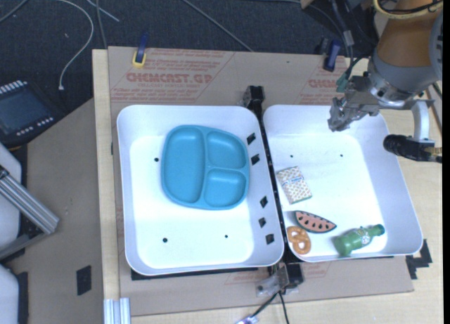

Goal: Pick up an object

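Camera view: gripper (342,120) hovers over the right bin's (394,175) far edge (finger state cannot be told). Descend squarely over the packet (294,183), near the bin's left wall.

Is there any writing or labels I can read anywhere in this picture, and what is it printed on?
"CHEMCAST GP": red print on the brown board behind the left bin.
The same red print recurs on the board behind the right bin, too blurred to read.
Finer red lines under both prints: too small to read.
Patterned packet in the right bin: no readable text.
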Controlling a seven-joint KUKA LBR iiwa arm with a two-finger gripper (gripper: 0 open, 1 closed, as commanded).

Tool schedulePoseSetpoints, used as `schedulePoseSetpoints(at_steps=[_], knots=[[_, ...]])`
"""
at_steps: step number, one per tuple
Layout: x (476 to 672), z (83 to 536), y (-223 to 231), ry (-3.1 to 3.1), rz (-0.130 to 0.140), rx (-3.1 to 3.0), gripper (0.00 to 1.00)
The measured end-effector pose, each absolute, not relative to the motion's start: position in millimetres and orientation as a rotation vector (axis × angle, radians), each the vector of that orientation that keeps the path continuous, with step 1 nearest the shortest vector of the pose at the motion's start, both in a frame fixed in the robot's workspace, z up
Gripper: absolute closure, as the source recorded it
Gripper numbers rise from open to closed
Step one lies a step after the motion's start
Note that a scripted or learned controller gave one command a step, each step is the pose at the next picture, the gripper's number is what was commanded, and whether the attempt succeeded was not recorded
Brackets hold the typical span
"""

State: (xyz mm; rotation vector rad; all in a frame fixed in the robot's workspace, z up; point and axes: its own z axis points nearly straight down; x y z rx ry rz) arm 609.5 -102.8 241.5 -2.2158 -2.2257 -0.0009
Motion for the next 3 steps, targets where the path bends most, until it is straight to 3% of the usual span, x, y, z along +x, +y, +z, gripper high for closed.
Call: schedulePoseSetpoints(at_steps=[3], knots=[[623.0, 245, 62, -2.228, -0.003, -2.214, 1.00]])
